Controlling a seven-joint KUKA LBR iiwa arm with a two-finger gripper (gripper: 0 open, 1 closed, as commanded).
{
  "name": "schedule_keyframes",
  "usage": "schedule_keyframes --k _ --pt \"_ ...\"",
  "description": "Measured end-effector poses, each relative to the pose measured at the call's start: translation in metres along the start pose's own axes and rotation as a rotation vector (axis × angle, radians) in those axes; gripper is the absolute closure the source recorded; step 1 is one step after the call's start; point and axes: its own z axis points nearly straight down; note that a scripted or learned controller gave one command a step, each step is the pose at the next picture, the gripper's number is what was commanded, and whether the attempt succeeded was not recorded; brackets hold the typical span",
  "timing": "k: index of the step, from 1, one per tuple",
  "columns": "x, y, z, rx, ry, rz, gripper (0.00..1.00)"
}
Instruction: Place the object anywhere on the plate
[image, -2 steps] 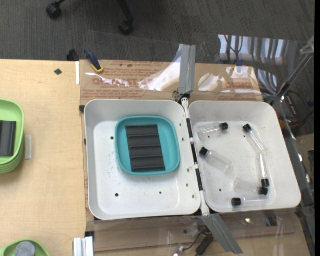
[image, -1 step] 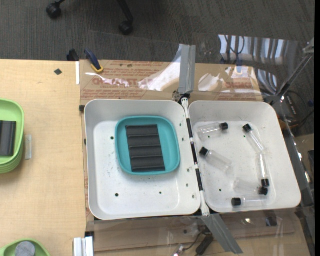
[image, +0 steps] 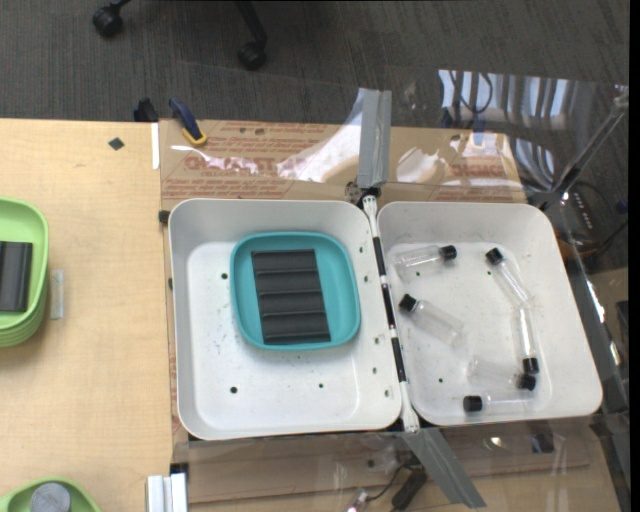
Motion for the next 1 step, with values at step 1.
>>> schedule_keyframes --k 1 --pt "-0.0004 0.0014 -0.0007 0.000 0.001 0.128 0.00"
